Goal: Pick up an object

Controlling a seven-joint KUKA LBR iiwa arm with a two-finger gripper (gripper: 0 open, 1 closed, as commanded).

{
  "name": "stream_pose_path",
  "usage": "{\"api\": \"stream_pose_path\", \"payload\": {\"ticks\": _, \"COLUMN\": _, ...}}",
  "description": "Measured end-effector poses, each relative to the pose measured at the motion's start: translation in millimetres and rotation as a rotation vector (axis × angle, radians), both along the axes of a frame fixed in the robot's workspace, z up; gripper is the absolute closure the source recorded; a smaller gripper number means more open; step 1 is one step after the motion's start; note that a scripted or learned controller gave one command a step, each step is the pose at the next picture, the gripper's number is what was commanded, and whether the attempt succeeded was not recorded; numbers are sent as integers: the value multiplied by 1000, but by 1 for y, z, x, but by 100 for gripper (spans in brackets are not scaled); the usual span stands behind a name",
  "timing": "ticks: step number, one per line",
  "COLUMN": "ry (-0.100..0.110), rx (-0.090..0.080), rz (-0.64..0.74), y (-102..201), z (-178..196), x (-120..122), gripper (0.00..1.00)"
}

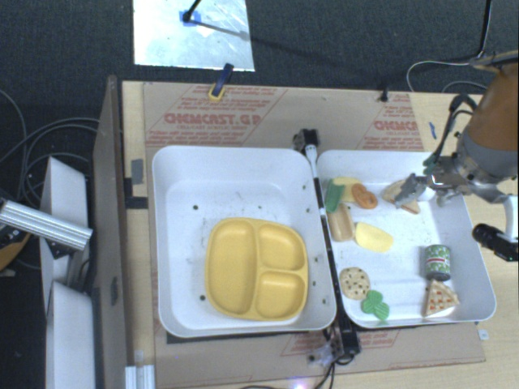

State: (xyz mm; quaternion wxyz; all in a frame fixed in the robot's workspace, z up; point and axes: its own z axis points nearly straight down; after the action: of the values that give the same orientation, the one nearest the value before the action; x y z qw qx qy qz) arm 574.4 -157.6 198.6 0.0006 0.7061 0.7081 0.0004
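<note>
Lying in the right bin [478,298] are the candidate objects: a green-labelled can [437,261] standing near the right wall, a pizza slice [439,299] just below it, a yellow wedge [374,237], a cookie [354,282], a green leaf-shaped piece [375,305], an orange round piece [364,197] and a tan stick [340,223] by the divider. A pale tan item [401,193] sits at the bin's upper part, touching or just beside the gripper [415,188], which is low over it; whether it grips anything I cannot tell. The left bin [174,217] holds a yellow divided plate [257,267].
</note>
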Motion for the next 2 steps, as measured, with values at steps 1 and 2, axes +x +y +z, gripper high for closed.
{"api": "stream_pose_path", "payload": {"ticks": 1, "ry": 2, "rx": -1, "rz": -7, "y": -40, "z": -118, "x": -29, "gripper": 0}}
{"api": "stream_pose_path", "payload": {"ticks": 2, "ry": -13, "rx": -2, "rz": 6, "y": -8, "z": -14, "x": 25, "gripper": 0}}
